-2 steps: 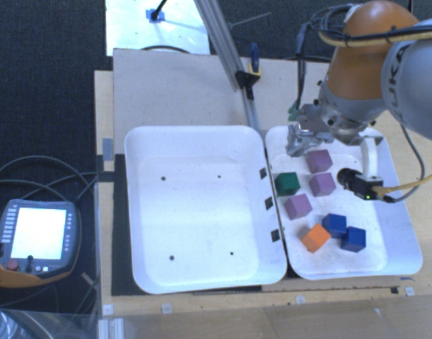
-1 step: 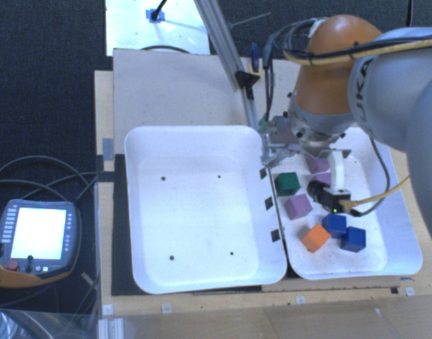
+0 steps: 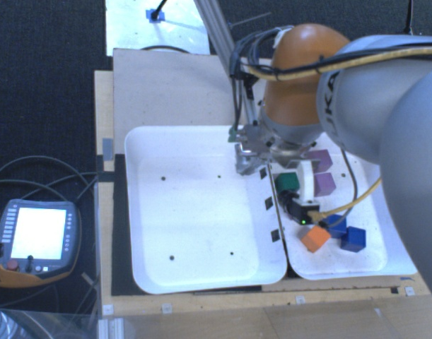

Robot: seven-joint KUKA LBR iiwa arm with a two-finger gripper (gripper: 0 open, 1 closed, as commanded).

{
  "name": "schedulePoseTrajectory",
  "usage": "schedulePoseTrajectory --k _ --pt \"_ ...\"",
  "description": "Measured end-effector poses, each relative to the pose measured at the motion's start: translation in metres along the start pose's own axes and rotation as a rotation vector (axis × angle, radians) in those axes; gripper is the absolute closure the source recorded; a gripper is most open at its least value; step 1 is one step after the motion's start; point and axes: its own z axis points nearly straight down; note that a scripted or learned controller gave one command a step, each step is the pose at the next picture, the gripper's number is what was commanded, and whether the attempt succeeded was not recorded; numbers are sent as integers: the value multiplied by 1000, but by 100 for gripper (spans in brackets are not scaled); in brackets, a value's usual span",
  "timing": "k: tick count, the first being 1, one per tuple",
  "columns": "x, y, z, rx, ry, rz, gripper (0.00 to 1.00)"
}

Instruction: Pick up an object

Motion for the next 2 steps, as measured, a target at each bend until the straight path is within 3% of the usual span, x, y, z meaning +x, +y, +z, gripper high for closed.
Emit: schedulePoseTrajectory --k 1,2 --pt "-2 12 14 -1 -3 6 100" --pt "-2 12 14 -1 -2 7 0"
